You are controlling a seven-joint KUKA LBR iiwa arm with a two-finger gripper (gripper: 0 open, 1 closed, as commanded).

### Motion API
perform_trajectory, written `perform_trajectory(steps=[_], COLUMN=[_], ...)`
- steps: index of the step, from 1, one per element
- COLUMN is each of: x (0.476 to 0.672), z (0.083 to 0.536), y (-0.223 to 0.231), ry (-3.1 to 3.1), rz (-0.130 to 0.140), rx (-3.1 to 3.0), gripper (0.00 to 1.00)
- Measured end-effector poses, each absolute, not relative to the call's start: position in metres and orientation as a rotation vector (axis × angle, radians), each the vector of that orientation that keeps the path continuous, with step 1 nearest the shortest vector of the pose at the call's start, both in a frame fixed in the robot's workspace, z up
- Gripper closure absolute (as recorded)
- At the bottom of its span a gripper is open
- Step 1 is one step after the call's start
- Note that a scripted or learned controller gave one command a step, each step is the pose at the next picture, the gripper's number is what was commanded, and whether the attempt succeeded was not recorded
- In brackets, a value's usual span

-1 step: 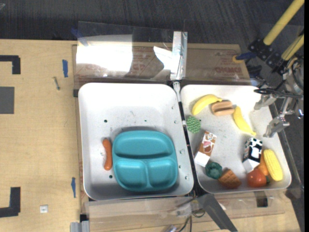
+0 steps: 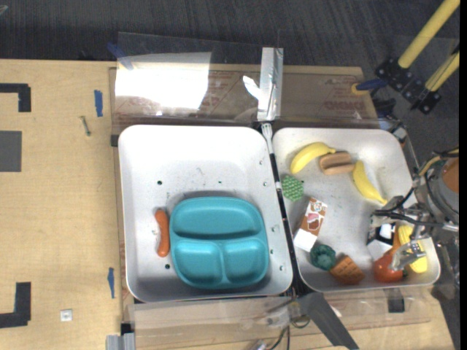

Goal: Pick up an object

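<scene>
The arm comes in from the right and its gripper point(image 2: 400, 248) hangs low over the right bin point(image 2: 343, 141), at the bin's near right corner. It is right above a red tomato point(image 2: 387, 270) and a yellow toy point(image 2: 417, 263). I cannot tell if the jaws are wide or tight, because wires and metal bits hide them. Nothing looks lifted yet. So I think the job is only at the start: the arm is down by the toys, but the grab and the lift are not yet done.

The right bin has lots of play food. Two bananas lie at the far side, one banana point(image 2: 309, 155) on the left and another banana point(image 2: 366, 182) more to the right. A hot dog bun point(image 2: 336, 162) sits between them. A green bumpy thing point(image 2: 292, 188) is by the left wall. A small carton point(image 2: 314, 216) lies in the middle. Nearer to us are a dark green lump point(image 2: 322, 255) and an orange-brown piece point(image 2: 346, 270), just beside each other.

The left bin point(image 2: 197, 152) has a big teal tray point(image 2: 218, 241) with three parts, and nothing is in the tray. A red-orange sausage point(image 2: 162, 232) lies just left of the tray.

Both bins sit side by side on the desk point(image 2: 51, 210)
</scene>
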State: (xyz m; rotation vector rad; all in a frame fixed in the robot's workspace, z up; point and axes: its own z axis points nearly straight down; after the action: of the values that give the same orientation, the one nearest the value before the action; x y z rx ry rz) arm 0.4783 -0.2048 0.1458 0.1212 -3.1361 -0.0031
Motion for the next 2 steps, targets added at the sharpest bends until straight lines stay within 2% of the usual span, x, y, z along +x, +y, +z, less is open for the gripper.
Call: perform_trajectory(steps=[1,2], x=[0.553,0.511], z=[0.093,0.09], y=[-0.224,-0.181], ry=[-3.128,-3.124], rz=[0.007,0.005], rx=[0.386,0.429], gripper=[0.0,0.0])
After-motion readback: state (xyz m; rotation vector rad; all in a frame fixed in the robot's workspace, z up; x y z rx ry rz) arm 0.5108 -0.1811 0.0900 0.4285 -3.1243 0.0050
